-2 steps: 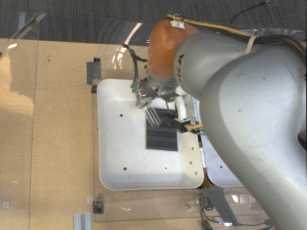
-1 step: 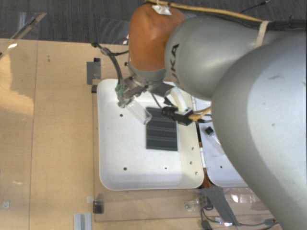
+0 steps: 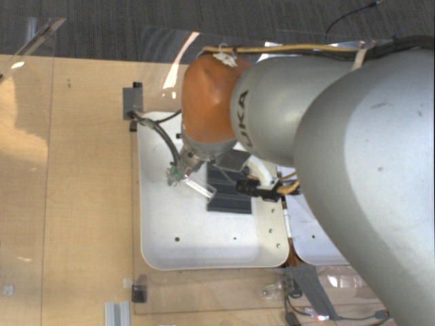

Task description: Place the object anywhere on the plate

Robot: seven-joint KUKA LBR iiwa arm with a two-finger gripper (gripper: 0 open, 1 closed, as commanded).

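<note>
We see a pale wooden bench (image 3: 68, 195) under a clear sheet that catches glare. Beyond the bench's far edge lies dark ribbed carpet (image 3: 170, 5), crossed by a thin black cable (image 3: 350, 15). On the bench's near edge sits what may be a small metal bracket (image 3: 117, 312).

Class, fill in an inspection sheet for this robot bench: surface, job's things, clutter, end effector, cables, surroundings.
Surface: wooden bench bearing a left white bin and a right white bin, the latter mostly covered by the arm.
Job's things: plate and object cannot be made out.
Clutter: nothing seen.
End effector: end effector, dark, low over the left bin; whether it grips anything cannot be told.
Cables: grey hose running to the wrist; black cable on the floor.
Surroundings: dark carpet.
</note>
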